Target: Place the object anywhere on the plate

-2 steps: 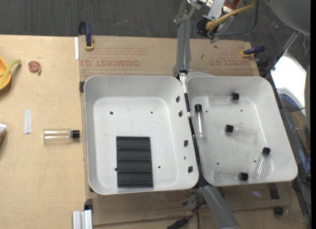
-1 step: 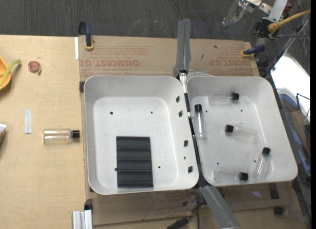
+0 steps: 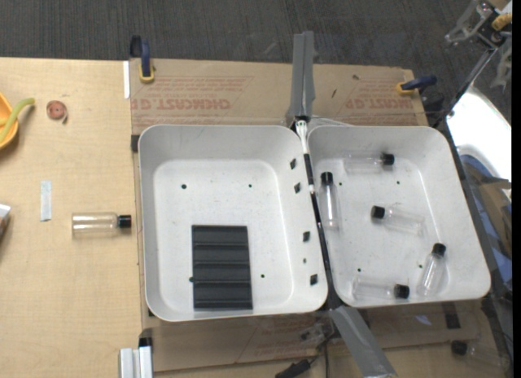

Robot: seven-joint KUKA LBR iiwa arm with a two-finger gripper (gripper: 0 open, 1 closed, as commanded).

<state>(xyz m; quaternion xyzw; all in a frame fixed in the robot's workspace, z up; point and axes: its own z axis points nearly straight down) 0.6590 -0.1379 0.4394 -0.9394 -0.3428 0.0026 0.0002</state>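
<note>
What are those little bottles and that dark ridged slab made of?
The bottles look like clear plastic or glass: see-through, faintly glinting, with black caps. The slab in the left bin looks like matte black rubber or plastic, ribbed, without shine. The bins look like smooth white plastic.

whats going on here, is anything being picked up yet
Nothing is being handled at this moment. The right bin holds five small clear vials with black caps, lying loose: one near its top, one along its left wall, one in the middle and two near its bottom edge. The left bin holds a dark ribbed plate, with nothing on it yet. Another vial lies out on the bench left of the bins.
</note>
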